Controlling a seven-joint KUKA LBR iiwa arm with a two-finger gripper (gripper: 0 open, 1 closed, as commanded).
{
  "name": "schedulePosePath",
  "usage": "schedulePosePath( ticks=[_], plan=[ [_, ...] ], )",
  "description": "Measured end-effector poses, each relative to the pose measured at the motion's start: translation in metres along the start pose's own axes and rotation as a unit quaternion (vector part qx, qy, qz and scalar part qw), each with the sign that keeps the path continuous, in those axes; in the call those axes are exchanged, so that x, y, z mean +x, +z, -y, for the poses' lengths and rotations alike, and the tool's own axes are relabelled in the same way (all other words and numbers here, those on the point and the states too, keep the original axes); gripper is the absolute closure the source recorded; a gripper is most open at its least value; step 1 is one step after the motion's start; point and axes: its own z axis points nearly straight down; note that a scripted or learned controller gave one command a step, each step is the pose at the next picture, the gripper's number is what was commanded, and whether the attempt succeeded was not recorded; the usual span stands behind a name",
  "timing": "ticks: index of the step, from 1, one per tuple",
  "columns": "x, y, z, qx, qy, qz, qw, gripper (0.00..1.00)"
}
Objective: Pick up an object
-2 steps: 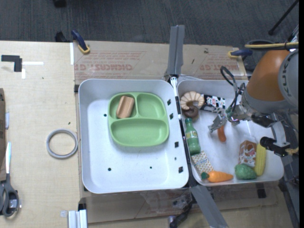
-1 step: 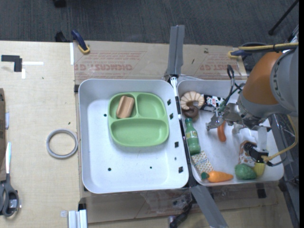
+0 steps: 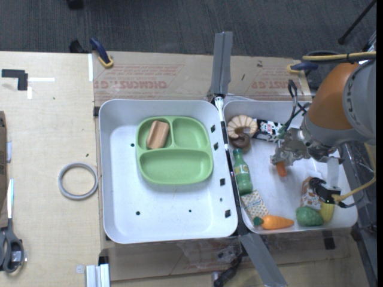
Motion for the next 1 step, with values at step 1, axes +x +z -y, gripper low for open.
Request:
schedulePosePath(
  ticks=[1],
  plan=[
    [0.0764, -0.1949, 0.0501, -0.001, 0.012, 0.001, 0.9999, 1.00]
  ],
)
